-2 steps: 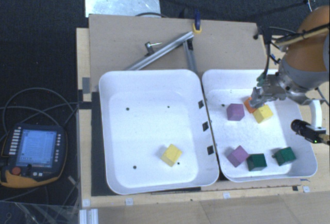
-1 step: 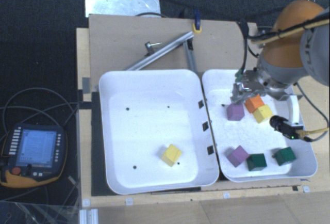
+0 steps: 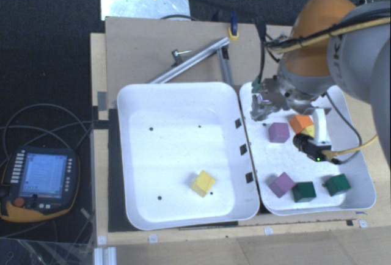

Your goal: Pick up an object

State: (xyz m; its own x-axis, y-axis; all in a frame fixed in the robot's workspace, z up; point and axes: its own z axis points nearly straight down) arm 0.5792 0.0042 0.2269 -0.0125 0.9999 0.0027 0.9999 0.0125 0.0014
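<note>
My gripper (image 3: 261, 105) hangs over the back left part of the right bin (image 3: 360, 196), close to its left wall. A purple block (image 3: 278, 132) lies just in front of it and to the right. Beside that block sit an orange block (image 3: 300, 122) and a yellow piece (image 3: 309, 131), partly covered by the arm's white and black fitting. Toward the front of the right bin are another purple block (image 3: 282, 184) and two dark green blocks (image 3: 303, 191) (image 3: 337, 184). A single yellow block (image 3: 203, 183) lies in the left bin (image 3: 177, 99).
The grey arm with its orange band (image 3: 317, 25) covers the back of the right bin. A metal bar (image 3: 189, 62) lies on the board behind the left bin. A teach pendant (image 3: 40, 181) with cables rests on the floor at the left.
</note>
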